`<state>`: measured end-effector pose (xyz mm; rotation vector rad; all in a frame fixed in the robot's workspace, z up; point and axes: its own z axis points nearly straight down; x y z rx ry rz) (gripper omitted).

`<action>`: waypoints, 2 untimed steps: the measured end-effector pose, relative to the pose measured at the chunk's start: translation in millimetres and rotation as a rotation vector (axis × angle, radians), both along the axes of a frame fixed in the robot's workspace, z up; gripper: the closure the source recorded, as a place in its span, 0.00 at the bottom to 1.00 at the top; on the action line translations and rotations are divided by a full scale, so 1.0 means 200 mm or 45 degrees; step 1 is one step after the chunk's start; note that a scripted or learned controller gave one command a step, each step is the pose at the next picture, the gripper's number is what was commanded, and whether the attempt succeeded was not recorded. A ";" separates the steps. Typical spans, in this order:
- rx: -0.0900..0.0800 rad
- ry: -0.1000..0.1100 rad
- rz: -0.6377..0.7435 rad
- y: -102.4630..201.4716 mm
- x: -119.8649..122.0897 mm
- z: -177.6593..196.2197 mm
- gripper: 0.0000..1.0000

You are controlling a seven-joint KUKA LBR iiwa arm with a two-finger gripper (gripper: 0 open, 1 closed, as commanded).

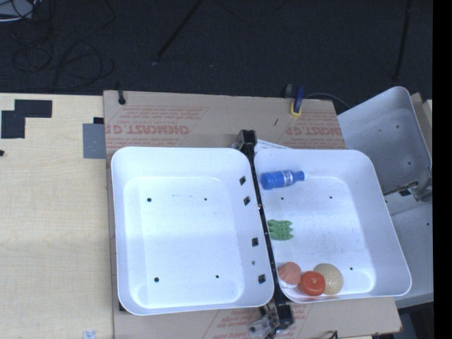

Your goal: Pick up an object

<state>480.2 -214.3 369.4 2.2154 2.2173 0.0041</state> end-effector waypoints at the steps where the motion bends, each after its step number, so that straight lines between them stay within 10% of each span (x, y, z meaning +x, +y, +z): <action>1: 0.012 0.028 -0.001 0.11 -0.03 -0.71 1.00; 2: -0.004 -0.009 0.001 0.00 0.15 0.02 1.00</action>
